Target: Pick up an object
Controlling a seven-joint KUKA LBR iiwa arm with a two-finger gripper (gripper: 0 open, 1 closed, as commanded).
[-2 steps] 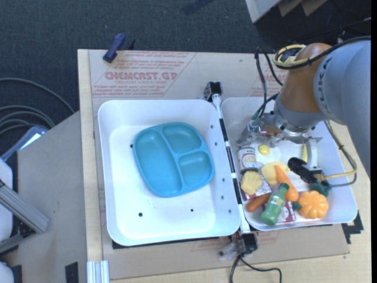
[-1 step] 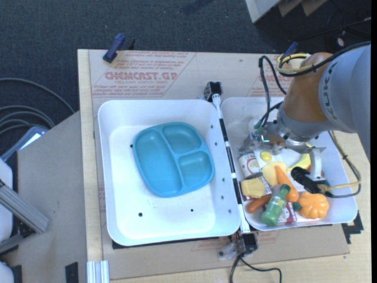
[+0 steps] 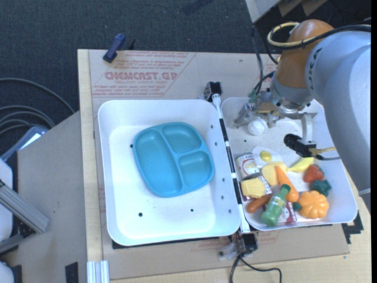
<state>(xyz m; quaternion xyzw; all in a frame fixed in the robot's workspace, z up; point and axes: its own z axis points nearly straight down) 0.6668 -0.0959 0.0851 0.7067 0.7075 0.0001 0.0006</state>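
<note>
On the left of the counter (image 3: 141, 75), the left bin (image 3: 118, 175) holds just a blue divided plate (image 3: 172, 158), lying flat near the middle and well apart from the walls. It is broad and shallow, so it looks a poor thing to pinch.

The toys are crowded into the lower half of the right bin (image 3: 344, 187): a small can (image 3: 247, 165), a fried egg (image 3: 265, 156), a cheese wedge (image 3: 253, 187), a carrot (image 3: 287, 178), a green bottle (image 3: 275, 206) and a pumpkin (image 3: 313, 205), many touching or overlapping. A white ball (image 3: 257, 127) sits alone in that bin's upper part, clear of the pile. It is probably the easiest pick, since nothing beside it would get in the way.

The arm (image 3: 341, 69) reaches in from the right, bent down over that upper part, its orange band (image 3: 300, 40) above the wrist and the wrist pointing steeply into the bin. The jaws hang right at the white ball, just above or against it. I cannot tell whether they are apart, together or clamped on the ball, so the grasp looks not yet settled.
</note>
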